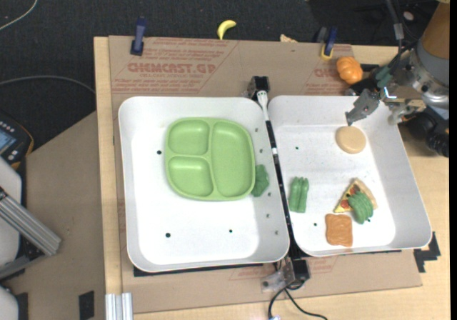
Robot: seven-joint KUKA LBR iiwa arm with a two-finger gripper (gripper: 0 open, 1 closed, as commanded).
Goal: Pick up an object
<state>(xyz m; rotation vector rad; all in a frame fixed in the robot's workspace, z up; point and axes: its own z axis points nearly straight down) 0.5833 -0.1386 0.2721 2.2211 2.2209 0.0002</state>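
The task was not yet done: the grey two-finger gripper (373,101) hung open and held nothing, just above the round tan cookie-like disc (351,140) (a likely target) lying in the right white bin (407,168).

Taking the round tan cookie (350,140) in the right bin (400,168) as landmark: bare white floor lies open to its left and below it toward the bin's centre. The gripper (373,101) hangs just above and right of it. Farther below crowd the pizza slice (355,199), toast piece (339,229) and green pods (298,194). Left, past the bins' shared rim, the green divided plate (210,158) fills the left bin's (143,233) middle.
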